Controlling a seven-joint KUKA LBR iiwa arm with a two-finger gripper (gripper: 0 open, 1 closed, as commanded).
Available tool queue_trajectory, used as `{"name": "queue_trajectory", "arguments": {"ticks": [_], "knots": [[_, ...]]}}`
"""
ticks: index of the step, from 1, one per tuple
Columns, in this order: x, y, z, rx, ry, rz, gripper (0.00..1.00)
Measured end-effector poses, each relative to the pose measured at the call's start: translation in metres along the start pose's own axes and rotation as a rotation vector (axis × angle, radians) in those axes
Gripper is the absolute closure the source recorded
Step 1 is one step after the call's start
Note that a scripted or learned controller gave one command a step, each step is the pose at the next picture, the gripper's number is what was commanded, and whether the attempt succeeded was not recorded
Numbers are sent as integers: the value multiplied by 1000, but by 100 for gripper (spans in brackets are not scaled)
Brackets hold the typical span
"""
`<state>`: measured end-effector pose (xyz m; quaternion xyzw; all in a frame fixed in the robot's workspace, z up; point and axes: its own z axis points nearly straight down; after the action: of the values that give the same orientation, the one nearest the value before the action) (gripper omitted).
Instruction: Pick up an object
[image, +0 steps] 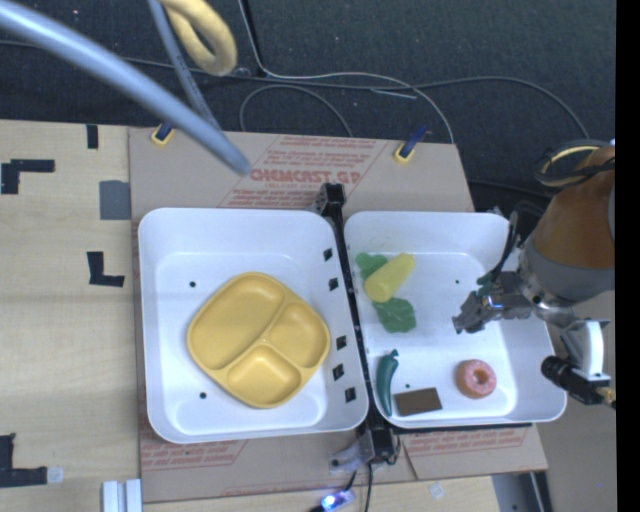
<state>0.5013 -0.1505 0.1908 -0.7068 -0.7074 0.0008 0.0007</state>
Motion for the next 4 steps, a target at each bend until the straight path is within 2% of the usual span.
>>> {"name": "queue_trajectory", "arguments": {"ticks": [1, 2, 3, 4], "knots": [[0, 1, -16, 1, 1, -1, 100], [47, 14, -23, 3, 2, -6, 100], [103, 38, -13, 4, 2, -7, 100], [157, 63, -23, 2, 1, -7, 100]]}}
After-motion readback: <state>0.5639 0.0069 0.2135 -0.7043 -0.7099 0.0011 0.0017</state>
